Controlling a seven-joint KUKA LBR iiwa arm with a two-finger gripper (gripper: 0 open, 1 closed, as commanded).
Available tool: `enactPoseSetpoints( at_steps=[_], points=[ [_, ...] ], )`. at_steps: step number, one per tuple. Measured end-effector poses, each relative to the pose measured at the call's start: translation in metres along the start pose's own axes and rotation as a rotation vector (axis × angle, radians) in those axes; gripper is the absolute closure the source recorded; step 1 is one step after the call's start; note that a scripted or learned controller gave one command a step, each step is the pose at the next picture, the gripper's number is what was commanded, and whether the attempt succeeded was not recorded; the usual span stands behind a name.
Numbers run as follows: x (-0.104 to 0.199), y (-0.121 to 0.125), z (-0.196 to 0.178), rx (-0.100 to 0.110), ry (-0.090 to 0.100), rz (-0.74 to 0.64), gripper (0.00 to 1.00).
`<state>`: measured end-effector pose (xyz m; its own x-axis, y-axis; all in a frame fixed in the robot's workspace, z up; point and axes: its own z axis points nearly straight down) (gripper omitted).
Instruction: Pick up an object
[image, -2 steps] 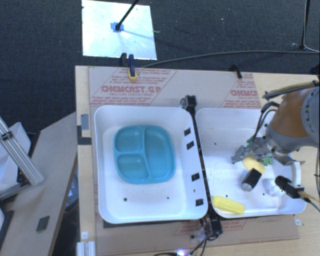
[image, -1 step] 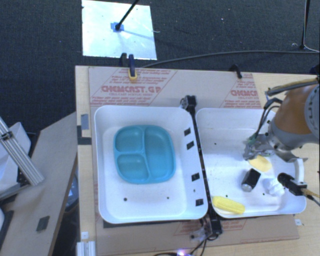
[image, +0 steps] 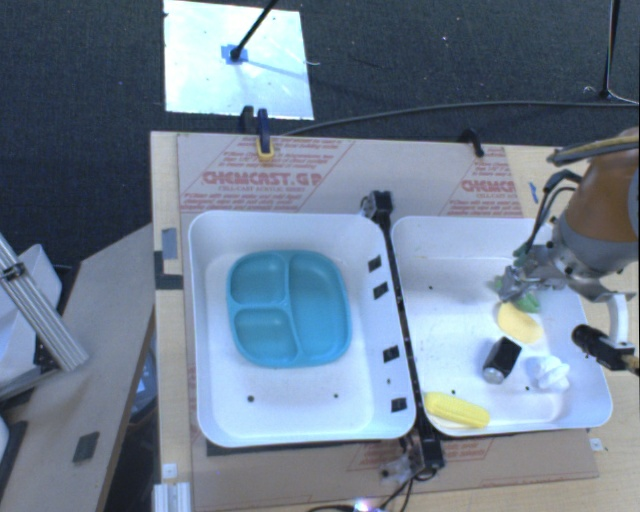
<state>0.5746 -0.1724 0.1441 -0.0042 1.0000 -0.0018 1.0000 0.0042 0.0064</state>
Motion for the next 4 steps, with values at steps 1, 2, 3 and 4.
enactPoseSetpoints(
  at_steps=[1, 2, 3, 4],
  points=[
    [0.006, 0.001, -0.062, -0.001, 0.000, -0.001, 1.00],
    [0.005, 0.003, -0.127, -0.001, 0.000, -0.001, 1.00],
    [0.054, -0.006, -0.121, 0.005, 0.002, -0.004, 1.00],
    [0.103, -0.007, -0.124, 0.004, 0.003, -0.005, 1.00]
  ],
)
